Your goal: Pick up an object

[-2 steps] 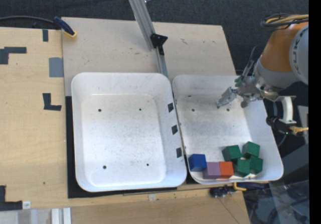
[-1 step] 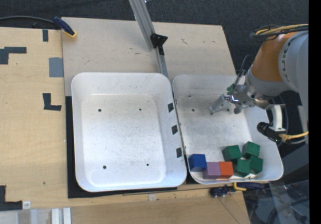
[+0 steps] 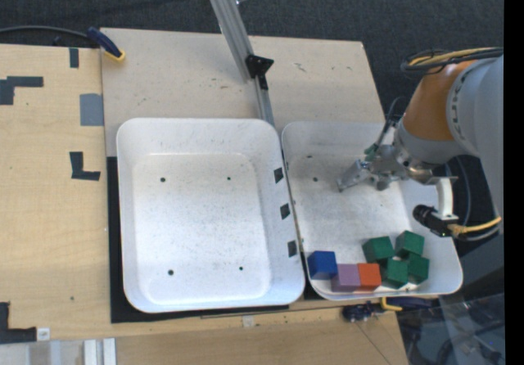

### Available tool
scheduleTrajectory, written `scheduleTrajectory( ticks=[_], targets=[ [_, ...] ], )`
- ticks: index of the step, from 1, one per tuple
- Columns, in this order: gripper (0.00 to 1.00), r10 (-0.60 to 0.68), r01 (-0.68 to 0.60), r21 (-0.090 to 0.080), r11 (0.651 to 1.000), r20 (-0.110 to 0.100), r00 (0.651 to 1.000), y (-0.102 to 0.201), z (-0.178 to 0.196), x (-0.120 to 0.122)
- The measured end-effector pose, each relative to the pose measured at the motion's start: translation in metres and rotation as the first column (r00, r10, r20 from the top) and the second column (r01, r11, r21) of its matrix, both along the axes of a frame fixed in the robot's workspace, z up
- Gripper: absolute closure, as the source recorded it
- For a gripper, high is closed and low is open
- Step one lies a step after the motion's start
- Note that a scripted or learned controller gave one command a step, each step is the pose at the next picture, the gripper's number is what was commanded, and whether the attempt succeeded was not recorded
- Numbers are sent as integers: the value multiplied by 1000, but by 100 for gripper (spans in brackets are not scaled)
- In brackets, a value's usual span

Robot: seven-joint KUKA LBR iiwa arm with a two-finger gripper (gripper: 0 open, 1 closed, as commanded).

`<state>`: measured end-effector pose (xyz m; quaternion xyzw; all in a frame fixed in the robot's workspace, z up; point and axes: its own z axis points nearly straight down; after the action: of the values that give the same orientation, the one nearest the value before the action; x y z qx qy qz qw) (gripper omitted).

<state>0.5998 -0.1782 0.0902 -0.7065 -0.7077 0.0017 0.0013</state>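
Two white bins side by side on bench. Gripper (image 3: 350,181) low over middle of right bin (image 3: 327,142), finger spread impossible to tell, no block seen in it. Blue block (image 3: 322,263), purple block (image 3: 349,276), orange block (image 3: 369,275), green blocks (image 3: 397,255) clustered along right bin's near edge and near-right corner.

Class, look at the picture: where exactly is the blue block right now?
The blue block lies in the right bin, at its near left corner, just left of the purple block and orange block.
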Motion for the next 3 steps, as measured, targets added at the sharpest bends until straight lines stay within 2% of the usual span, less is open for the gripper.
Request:
scheduleTrajectory(
  ticks=[1, 2, 3],
  targets=[
    [100, 1, -1, 1, 1000, 2, 1000, 1, 11, 1],
    [100, -1, 1, 0, 1000, 7, 1000, 4, 58, -6],
    [100, 0, 0, -1, 1000, 10, 1000, 0, 121, -5]
  ],
)
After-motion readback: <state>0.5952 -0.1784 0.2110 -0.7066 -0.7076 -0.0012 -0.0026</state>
